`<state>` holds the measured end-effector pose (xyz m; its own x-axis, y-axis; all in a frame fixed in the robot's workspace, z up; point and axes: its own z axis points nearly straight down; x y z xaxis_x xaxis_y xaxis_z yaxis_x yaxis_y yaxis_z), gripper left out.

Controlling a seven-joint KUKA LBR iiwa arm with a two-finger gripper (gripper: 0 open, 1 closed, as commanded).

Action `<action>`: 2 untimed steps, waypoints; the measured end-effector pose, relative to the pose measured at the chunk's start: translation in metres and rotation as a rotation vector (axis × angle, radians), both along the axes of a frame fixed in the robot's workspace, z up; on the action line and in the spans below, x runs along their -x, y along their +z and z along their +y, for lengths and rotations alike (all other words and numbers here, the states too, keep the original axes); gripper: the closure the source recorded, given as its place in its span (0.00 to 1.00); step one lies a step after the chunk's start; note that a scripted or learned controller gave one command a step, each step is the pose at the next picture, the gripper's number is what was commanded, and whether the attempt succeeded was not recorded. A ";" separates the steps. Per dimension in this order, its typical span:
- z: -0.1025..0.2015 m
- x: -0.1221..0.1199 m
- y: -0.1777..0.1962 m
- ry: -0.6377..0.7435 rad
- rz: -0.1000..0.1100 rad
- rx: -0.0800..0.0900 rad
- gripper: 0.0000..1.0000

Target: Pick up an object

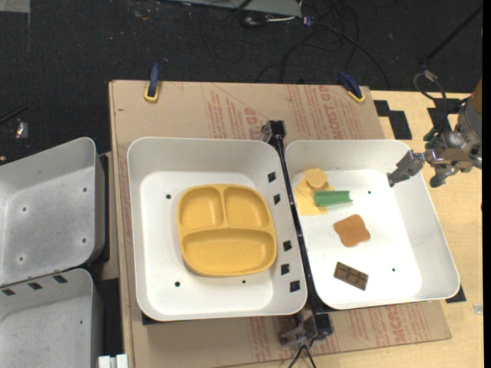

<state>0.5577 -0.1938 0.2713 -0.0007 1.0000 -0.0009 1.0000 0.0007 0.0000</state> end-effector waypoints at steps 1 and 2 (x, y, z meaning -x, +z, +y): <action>0.005 0.002 -0.063 -0.002 0.004 -0.002 0.00; 0.003 0.000 -0.127 -0.002 0.005 -0.002 0.00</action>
